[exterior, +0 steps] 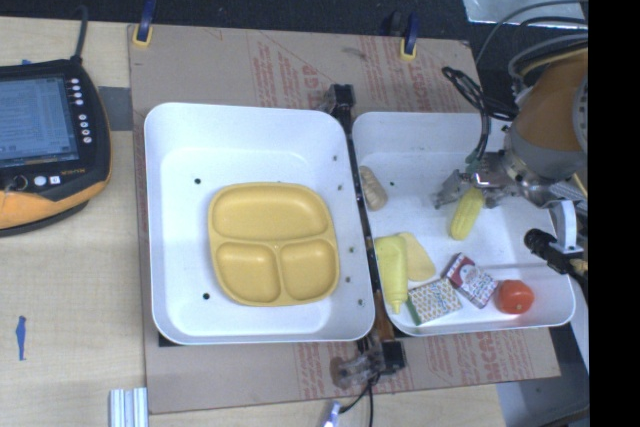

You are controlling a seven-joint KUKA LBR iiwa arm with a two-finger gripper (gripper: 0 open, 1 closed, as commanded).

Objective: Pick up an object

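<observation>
Two white bins sit side by side on the surface (70, 315). In the right bin (420, 140), the gripper (472, 191) straddles a yellow corn cob (465, 215), its fingers spread apart at the cob's far end, grasping nothing. The rounded cob looks likely to roll or squirt sideways if the fingers close off-centre. The left bin (180, 145) carries a yellow divided tray (272, 242). Nearer in the right bin lie a banana (391, 267), small packets (468, 280) and a tomato (514, 297). A pendant (45, 145) rests far left, and the floor beyond is dark.
</observation>
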